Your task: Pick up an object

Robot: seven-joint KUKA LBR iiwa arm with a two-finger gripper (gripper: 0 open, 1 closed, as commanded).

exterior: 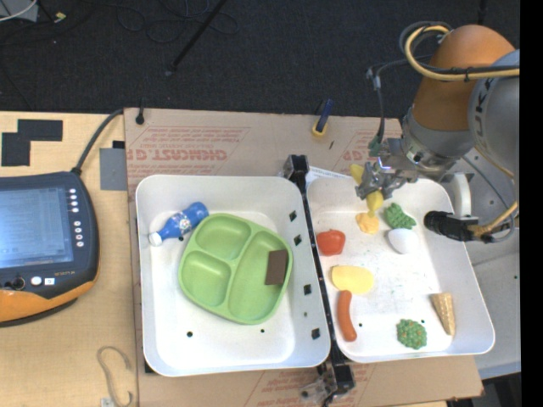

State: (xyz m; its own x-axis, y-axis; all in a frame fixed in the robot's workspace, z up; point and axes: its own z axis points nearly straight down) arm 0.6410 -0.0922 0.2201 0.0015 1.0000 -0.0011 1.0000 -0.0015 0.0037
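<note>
- Two white bins sit side by side on the table (51,329): the left bin (161,329) and the right bin (462,312).
- Left bin: a green divided plate (222,270) with a brown block (277,268) in its right section, and a blue and white bottle (178,222) lying just beside the plate's upper left edge.
- Right bin: a red tomato (330,242), a yellow lemon-like piece (351,278), an orange sausage (345,315), a small yellow piece (367,222), a green leafy piece (399,217) touching a white egg-like piece (402,241), a green broccoli head (412,334) and a tan cone (445,312).
- Arm (458,83) reaches in from the right; its hand (374,195) hangs over the top of the right bin, just above the small yellow piece.
- Whether the hand's fingers are spread or pressed together cannot be told, nor whether anything is between them.
- A tablet with an orange edge (38,236) lies on the table, left of the bins.
</note>
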